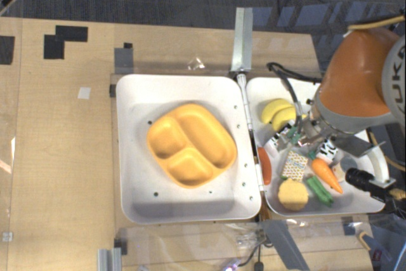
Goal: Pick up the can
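Orange and grey, my wrist housing hung over the right bin (378,169) and hid most of its far half. Below it, my gripper (303,136) reached down toward the middle of that bin, among a tangle of small parts and cables. From this angle I could not tell how far it was open, and I could see nothing held in it.

The can (264,165), or what I took for it, since the view was poor there, was a slim red cylinder lying on its side. It lay against the bin's wall on the side nearest the other bin, at about eight o'clock from my gripper and apart from it.

A pair of bananas (280,112) lay at ten o'clock from the gripper, close to it. A speckled packet (294,165) sat just beside the can, at three o'clock from it. Past the packet, at about four o'clock, a carrot (327,175) lay at a slant with a green vegetable (320,190) just beside it. A round yellow lump (293,194) rested near the bin's front edge, at six o'clock from the packet. A small black-and-white thing (327,150) showed at twelve o'clock from the carrot, too small for me to name.

The left bin (133,193) held a yellow divided plate (191,144) near its middle, turned at a slant. Both bins stood on a pale wooden bench (57,155).
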You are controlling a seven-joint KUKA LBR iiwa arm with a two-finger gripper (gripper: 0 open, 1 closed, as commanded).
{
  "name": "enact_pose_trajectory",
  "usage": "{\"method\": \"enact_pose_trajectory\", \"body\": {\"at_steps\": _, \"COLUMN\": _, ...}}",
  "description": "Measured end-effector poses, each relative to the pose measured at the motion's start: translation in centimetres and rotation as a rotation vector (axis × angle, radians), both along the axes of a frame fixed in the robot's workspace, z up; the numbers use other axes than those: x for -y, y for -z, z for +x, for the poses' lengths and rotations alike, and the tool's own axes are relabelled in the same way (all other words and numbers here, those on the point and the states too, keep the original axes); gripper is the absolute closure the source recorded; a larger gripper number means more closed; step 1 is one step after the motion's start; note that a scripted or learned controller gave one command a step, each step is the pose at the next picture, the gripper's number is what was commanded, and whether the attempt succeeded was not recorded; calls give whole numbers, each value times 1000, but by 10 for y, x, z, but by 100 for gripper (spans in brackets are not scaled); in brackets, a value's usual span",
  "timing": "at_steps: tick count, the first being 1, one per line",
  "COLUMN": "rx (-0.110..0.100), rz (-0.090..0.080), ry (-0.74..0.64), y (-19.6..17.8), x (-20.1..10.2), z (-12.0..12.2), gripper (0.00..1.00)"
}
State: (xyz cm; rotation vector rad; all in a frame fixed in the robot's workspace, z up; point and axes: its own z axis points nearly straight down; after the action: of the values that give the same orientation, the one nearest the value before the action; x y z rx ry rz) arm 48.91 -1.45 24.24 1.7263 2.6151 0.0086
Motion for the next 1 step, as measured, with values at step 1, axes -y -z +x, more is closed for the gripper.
{"method": "enact_pose_trajectory", "body": {"at_steps": 1, "rx": -5, "rz": 0, "ry": 1, "y": 58, "x": 12, "z": -1, "gripper": 100}}
